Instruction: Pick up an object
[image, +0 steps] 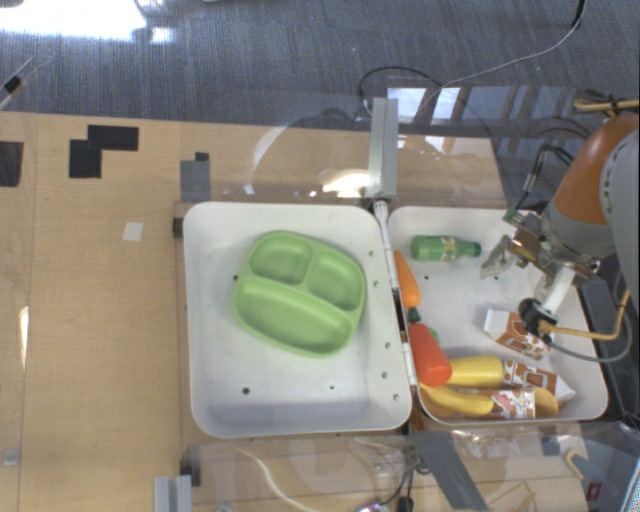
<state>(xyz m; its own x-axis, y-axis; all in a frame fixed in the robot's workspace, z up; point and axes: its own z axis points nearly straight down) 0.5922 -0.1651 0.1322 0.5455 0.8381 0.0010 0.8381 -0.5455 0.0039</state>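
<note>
Pale wooden bench (90, 330) under grey carpet at the far side; two white bins side by side. Left bin (215, 400): green divided plate (300, 292). Right bin (440, 290): green bottle (445, 248) lying far, carrot (406, 280) along the left wall, red pepper (430, 355), yellow bananas (470, 385), snack packets (515, 335) near. Gripper (512, 255) low over the bin's far right, open, grasping nothing, just right of the bottle.
</note>
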